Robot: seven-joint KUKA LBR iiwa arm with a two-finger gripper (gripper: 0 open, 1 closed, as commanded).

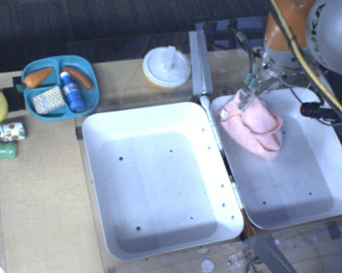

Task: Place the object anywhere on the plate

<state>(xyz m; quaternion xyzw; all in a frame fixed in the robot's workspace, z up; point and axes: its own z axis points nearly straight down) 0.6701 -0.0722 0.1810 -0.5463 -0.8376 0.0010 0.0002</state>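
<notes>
Bins first: the left bin [158, 179] sits near the front, and the right bin [309, 194] beside it holds a pink cloth [254, 127] in its far corner. The gripper [254, 84] pinches the cloth's top edge, fingers closed on it. The floppy cloth could slip out if the hold is thin. Farther back sit a white lidded bowl [167, 67] and a blue plate [60, 86] of toy food. Grey letters on the arm [326, 18] may say KUKA; other labels are too small to read.
</notes>
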